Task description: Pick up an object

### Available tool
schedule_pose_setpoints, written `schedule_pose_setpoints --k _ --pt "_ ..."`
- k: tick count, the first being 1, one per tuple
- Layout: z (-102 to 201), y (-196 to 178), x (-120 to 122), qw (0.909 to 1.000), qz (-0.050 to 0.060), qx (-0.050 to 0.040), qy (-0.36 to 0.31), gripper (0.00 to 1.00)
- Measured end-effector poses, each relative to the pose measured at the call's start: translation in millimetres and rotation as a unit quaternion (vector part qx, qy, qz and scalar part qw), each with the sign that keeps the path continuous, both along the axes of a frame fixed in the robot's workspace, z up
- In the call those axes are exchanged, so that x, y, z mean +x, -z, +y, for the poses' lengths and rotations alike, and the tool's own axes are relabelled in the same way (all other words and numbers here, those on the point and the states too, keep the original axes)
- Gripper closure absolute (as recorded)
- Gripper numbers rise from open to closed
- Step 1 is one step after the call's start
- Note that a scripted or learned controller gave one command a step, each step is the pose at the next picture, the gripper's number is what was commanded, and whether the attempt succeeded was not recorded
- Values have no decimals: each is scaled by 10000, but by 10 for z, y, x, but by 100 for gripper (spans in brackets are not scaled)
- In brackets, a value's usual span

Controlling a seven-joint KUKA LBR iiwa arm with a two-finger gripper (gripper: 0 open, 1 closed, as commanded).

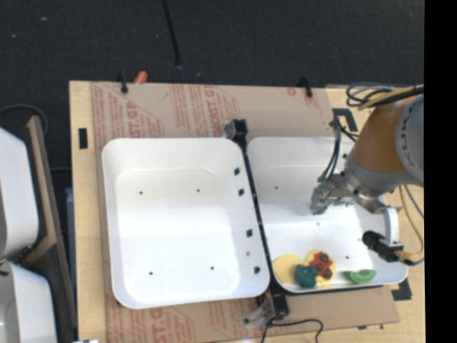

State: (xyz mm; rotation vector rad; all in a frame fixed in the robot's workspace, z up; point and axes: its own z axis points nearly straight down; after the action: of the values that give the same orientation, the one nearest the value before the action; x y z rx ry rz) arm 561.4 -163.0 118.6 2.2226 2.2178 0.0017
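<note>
Although plain to see above the right bin [285, 163], not readable as wide or narrow: gripper [321, 200], small and grey from this height, so cannot tell its state. Nothing visibly held in it. Hanging over bare white floor near the middle of the right bin, somewhat toward that bin's right wall. Reaching in across the right bin's right rim: grey arm [382, 145] with a broad orange band above the wrist, cables looping beside it.

Gathered along the right bin's near wall, well apart from the gripper: four small objects. Nearest the right bin's near-left corner, a pale yellow round piece [285, 266]. Just beside it and touching or overlapping it, a teal lump [305, 276]. Just behind the teal lump, a red and dark mottled thing [321, 261], too small to name. Further along the same wall toward the right bin's near-right corner, a flat green piece [359, 276], lying apart from the other three.

Against the right bin's left wall, with a black strip [250, 206] between: left bin [171, 206], also white and shallow. At the right bin's far-left corner, a black clamp [235, 128]. Beneath the right bin and spreading beyond its far wall, a sheet of brown cardboard [178, 109] with red print.
</note>
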Motion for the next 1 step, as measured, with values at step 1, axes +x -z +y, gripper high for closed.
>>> schedule_pose_setpoints --k 1 --pt "32 -435 -19 10000 -11 -2 -10 100"
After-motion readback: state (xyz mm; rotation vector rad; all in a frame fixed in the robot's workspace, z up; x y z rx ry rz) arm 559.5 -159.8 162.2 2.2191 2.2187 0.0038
